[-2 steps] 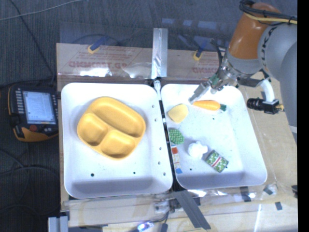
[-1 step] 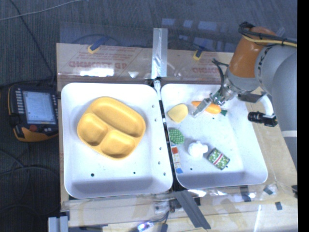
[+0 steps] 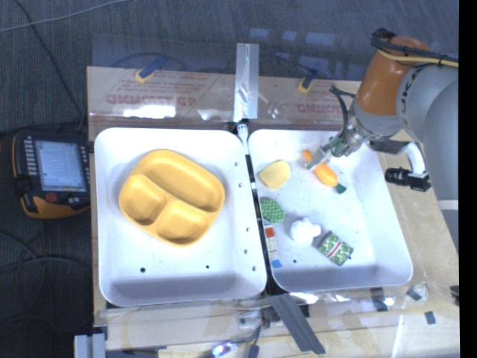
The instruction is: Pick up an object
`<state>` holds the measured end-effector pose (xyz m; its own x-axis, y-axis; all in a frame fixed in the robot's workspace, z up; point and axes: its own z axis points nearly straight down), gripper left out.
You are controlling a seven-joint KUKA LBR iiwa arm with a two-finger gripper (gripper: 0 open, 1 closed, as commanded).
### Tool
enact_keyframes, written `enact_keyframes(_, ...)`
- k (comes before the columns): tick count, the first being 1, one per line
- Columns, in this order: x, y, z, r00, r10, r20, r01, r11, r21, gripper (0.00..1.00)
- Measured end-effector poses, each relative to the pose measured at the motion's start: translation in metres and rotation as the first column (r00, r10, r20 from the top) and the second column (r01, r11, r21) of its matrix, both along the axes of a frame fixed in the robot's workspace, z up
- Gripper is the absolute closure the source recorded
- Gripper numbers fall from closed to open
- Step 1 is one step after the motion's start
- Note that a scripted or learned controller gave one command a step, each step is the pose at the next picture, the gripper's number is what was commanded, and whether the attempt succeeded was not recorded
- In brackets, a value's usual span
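Observation:
My gripper (image 3: 326,157) hangs low over the upper part of the right bin (image 3: 373,222), right beside an orange carrot-shaped toy (image 3: 326,174) and a small orange piece (image 3: 306,156). Whether it touches either one is unclear. Elsewhere in this bin lie a pale yellow lump (image 3: 274,174), a green dotted ball (image 3: 271,211), a white crumpled object (image 3: 303,231), a green packet (image 3: 335,248) and a tiny teal bit (image 3: 340,189).
The left bin (image 3: 119,274) holds a yellow divided dish (image 3: 171,196). A raised divider (image 3: 253,200) separates the two bins. A teach pendant (image 3: 52,171) lies on the floor at the left. The grey arm (image 3: 417,103) comes in from the upper right.

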<state>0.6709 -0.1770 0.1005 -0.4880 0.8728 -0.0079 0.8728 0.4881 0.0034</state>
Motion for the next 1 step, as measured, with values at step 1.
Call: enact_keyframes(1, -0.0057, 0.0222, 0.0402, 0.991, 0.131, -0.006, -0.131, 0.991, 0.002, 1.00)
